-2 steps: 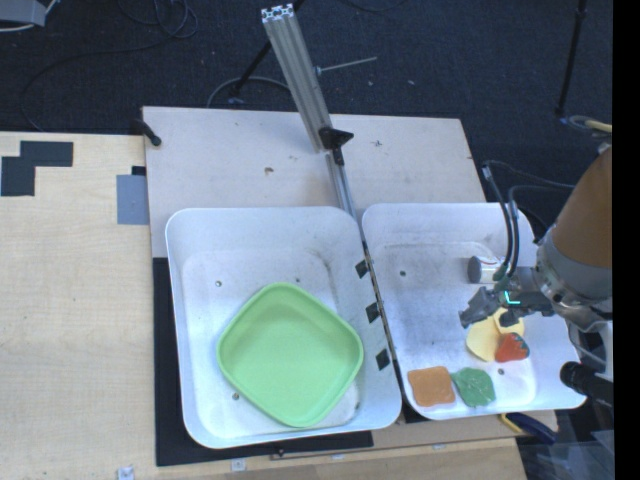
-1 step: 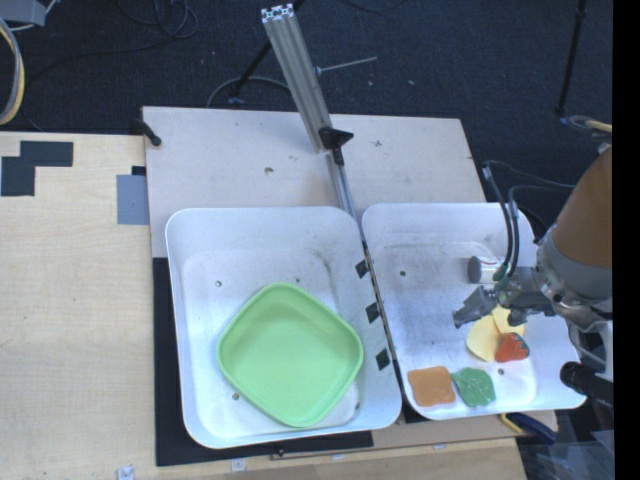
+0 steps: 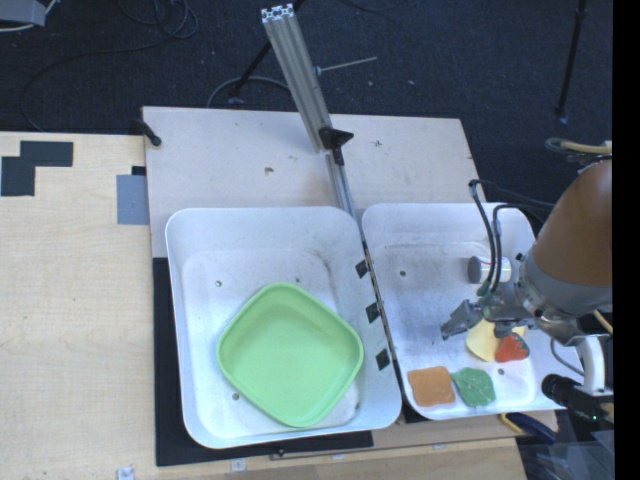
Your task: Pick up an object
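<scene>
One fixed camera above bench (image 3: 400, 158), your view slanting down from front. Both bins in frame: left bin (image 3: 190, 268), right bin (image 3: 420, 238). Arm (image 3: 575, 248) enters from right. Medium range; dark floor visible beyond bench.

Clearance: right bin open at rear, crowded at front

The right bin (image 3: 420, 238) has bare floor across its rear and left; the orange pad (image 3: 431, 385), green piece (image 3: 474, 386), yellow piece (image 3: 481, 342) and red piece (image 3: 512, 348) cluster at its front right, under the arm (image 3: 575, 253). The green plate (image 3: 290, 354) covers most of the left bin (image 3: 200, 258).
</scene>
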### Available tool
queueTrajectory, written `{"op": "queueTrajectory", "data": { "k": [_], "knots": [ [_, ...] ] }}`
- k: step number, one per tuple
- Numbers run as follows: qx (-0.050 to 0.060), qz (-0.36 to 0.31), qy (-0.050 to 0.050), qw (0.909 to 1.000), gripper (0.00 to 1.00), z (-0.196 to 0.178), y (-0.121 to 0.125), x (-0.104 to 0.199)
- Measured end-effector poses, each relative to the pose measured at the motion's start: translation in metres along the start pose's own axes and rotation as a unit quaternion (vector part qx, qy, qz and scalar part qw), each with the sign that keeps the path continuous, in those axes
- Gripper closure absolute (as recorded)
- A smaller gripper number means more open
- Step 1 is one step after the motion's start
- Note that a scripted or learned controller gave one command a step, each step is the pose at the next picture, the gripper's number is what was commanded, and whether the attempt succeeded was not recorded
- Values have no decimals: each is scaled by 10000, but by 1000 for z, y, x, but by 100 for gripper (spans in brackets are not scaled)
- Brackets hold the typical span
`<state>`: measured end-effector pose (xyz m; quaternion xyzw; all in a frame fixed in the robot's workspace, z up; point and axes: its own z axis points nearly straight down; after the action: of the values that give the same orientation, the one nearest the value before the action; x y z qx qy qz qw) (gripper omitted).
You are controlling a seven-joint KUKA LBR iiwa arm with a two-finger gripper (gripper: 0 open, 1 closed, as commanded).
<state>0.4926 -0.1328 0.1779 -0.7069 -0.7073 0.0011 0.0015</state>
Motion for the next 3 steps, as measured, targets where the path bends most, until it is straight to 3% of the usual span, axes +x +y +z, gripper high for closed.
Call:
{"op": "queueTrajectory", "data": {
  "k": [1, 2, 3],
  "knots": [
    [12, 1, 3, 10000, 0, 60, -6, 6],
    [-18, 3, -3, 10000, 0, 87, -5, 6],
    [-30, 10, -6, 10000, 100, 75, -5, 5]
  ]
}}
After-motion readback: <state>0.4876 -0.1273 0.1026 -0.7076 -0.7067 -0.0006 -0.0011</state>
